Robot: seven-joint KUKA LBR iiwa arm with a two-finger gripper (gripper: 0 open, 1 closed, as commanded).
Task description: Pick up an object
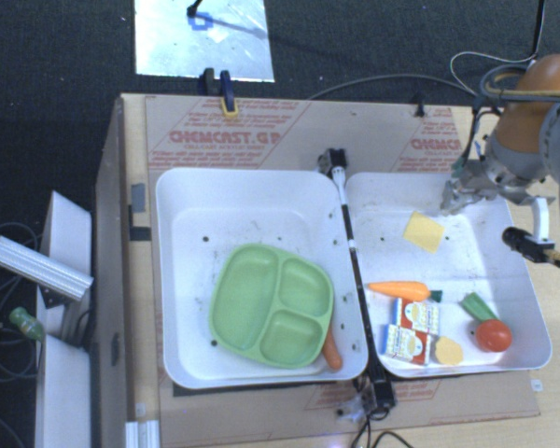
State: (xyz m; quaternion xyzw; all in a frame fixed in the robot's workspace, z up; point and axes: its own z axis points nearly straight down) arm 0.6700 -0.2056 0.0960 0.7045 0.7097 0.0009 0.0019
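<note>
Lying in the right bin (532,292): one carrot (399,289), one tomato (492,335).

A: The arm (541,110) is cut off by the right edge.

B: The tool (455,196) is too small and blurred to read. The sausage (331,353) lies half hidden beneath the green tray (271,306).

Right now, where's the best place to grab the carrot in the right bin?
Grip the carrot across its orange middle, coming straight down from above. It lies flat and runs left to right, so the fingers should close front to back. The cartons sit close on its near side, so stay toward the pointed end.
</note>
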